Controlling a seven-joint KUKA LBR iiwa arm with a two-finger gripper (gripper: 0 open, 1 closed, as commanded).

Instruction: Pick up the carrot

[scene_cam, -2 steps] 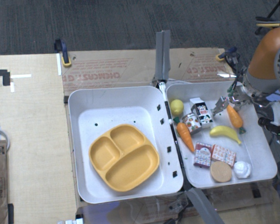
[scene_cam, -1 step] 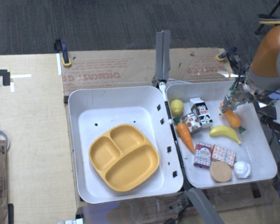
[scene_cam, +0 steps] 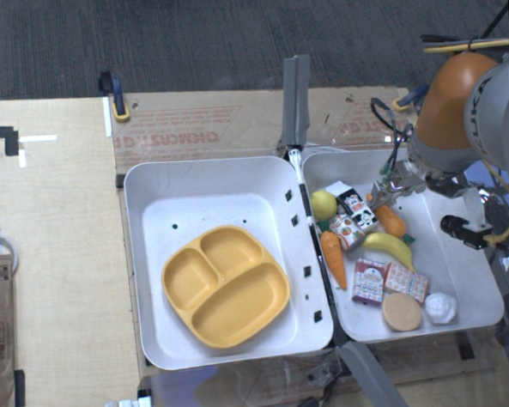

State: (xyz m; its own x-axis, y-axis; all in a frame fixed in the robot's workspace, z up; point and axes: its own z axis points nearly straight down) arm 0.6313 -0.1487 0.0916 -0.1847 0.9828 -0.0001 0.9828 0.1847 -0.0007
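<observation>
The carrot (scene_cam: pixel 333 259) is orange and tapered. It lies along the left wall of the right bin (scene_cam: pixel 473 317), thick end toward the back and tip toward the front. My gripper (scene_cam: pixel 388 190) hangs over the back middle of that bin, to the right of the carrot and further back, with the orange-banded arm (scene_cam: pixel 455 100) behind it. Just below the gripper lies a second, shorter orange item (scene_cam: pixel 391 221). There is a clear gap between the gripper and the carrot.
Around the carrot are a yellow-green fruit (scene_cam: pixel 323 204), two small cartons (scene_cam: pixel 352 218), a banana (scene_cam: pixel 390 247), two red packets (scene_cam: pixel 386 281), a round biscuit (scene_cam: pixel 402 312) and a white lump (scene_cam: pixel 440 307). The left bin (scene_cam: pixel 145 248) holds a yellow divided plate (scene_cam: pixel 225 286).
</observation>
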